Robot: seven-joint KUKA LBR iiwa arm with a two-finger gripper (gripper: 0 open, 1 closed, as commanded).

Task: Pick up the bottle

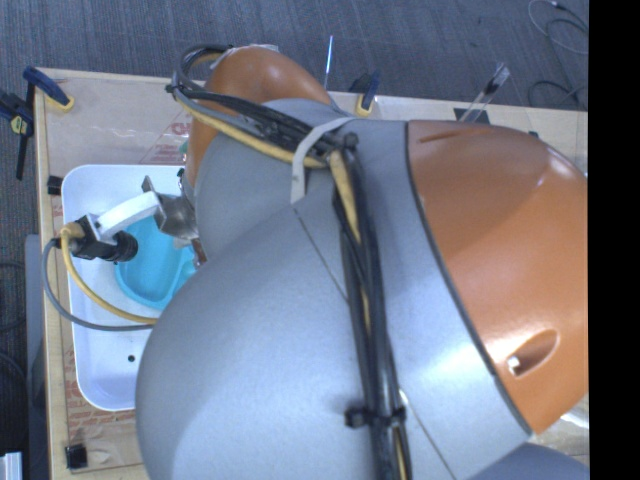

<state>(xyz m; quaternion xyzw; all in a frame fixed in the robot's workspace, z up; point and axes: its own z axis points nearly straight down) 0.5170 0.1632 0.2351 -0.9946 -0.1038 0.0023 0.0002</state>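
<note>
Grey metal of the arm (300, 348) covers most of the camera view, with a wide orange band (510, 258) on its right part and a second orange section (250, 73) at the far side, near the middle. Black and yellow cables (355, 268) run along the grey body, and a pale strap (308, 153) binds them close to the far orange section. At the left, a white bin (85, 368) lies on the wooden tabletop (110, 108), and the arm hides the right side of it. Inside this bin, in its far half, there is a light blue object (155, 268), which looks like a shallow dish or a lid; I cannot tell whether it is the bottle or a part of it. The gripper (165, 213) hangs just over the far edge of this blue object, with a white block (125, 213) and a black fitting (100, 248) to its left, and a yellow hose (85, 298) curves from there toward the near side of the bin. Metal parts show at the gripper, but I cannot tell if it is spread or pressed together, and I see nothing clearly held there. A blue clamp (45, 83) sits on the far left corner of the tabletop.
</note>
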